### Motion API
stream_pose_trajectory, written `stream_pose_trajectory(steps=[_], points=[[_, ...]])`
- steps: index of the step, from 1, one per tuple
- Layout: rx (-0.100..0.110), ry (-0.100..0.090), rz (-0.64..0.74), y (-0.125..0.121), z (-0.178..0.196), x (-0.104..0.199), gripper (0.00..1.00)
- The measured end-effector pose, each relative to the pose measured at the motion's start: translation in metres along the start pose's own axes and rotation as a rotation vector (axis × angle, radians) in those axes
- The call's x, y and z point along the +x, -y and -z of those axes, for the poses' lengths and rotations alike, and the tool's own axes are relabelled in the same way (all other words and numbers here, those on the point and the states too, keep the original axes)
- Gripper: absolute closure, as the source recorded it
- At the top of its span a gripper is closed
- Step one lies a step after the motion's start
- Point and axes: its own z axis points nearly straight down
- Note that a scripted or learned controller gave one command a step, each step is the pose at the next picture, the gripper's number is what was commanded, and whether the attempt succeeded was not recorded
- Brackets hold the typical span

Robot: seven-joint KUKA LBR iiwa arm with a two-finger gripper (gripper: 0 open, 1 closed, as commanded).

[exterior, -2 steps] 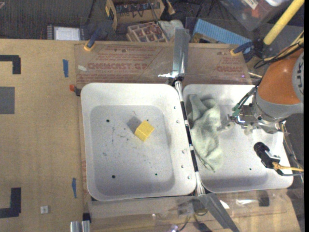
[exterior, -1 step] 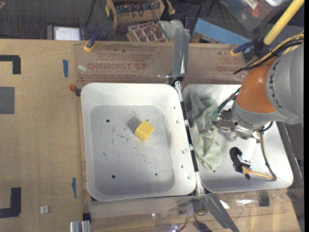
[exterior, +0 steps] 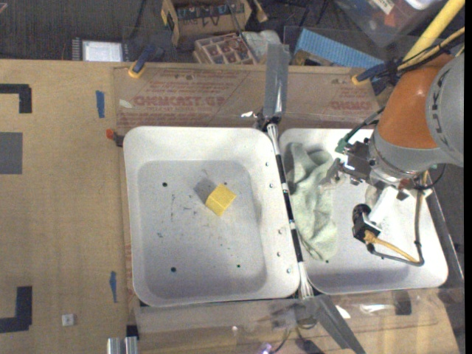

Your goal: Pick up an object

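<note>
Grey two-finger gripper [exterior: 345, 169] is hovering over right shallow white bin [exterior: 431, 270], beside crumpled pale-green cloth [exterior: 311, 209]; claw state cannot tell. Probably approaching; next move calls for descending onto cloth.

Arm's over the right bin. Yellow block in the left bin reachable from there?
Probably yes. The yellow block lies alone mid-floor in the left bin, nothing over it; the arm only has to cross the bin rims.

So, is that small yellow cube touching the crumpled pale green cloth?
Apart. The camera view shows the yellow cube in one white bin, the green cloth in the neighbouring bin.
</note>
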Motion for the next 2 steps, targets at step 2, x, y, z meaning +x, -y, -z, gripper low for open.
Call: stream_pose_trajectory(steps=[2], points=[[-0.003, 0.000, 0.309, -0.128, -0.096, 0.012, 0.00]])
